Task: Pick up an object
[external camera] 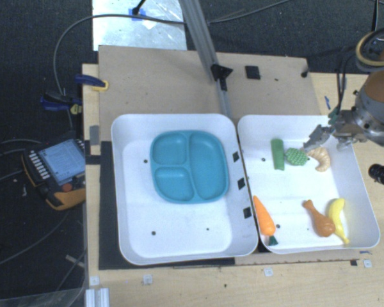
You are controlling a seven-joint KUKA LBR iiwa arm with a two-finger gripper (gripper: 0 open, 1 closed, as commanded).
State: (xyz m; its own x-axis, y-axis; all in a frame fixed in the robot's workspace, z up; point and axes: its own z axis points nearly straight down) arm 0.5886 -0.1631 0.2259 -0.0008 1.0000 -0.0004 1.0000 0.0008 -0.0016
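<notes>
One tan curled toy lies just beside the fingers — apart.

A single fixed camera looks down at a slant from above the bench, far enough back to take in both white bins, the left bin and the right bin, with dark floor around; the arm enters from the right.

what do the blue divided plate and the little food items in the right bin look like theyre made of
The blue plate: probably moulded plastic, one even matte colour with soft rounded dividers. The carrot, banana and drumstick: likely plastic or rubber toy food, with flat saturated colours and smooth simplified shapes. The bins: look like thin white plastic with rounded rims, though the material is not certain from the view.
</notes>
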